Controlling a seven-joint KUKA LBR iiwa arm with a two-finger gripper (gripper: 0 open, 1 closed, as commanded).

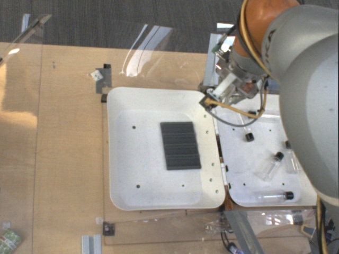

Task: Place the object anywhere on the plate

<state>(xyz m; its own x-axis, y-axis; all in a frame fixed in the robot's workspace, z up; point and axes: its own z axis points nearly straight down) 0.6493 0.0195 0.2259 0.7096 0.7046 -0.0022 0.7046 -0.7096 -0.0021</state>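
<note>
A dark grey ribbed plate (180, 145) lies flat in the middle of the left white bin (122, 189). In the right bin (238, 192) I see a small black piece (248, 137), a clear vial with a black cap (270, 165) and a thin clear tube with a black cap (275, 196) near the front rim. The gripper (244, 89) hangs over the right bin's back left corner, largely covered by the wrist and the grey arm. Nothing shows between it and the objects below.
The big grey arm (312, 89) with its orange band covers the right bin's right side and back. The wooden bench (53, 142) lies open to the left, with a small black bracket (104, 83) at the left bin's back corner.
</note>
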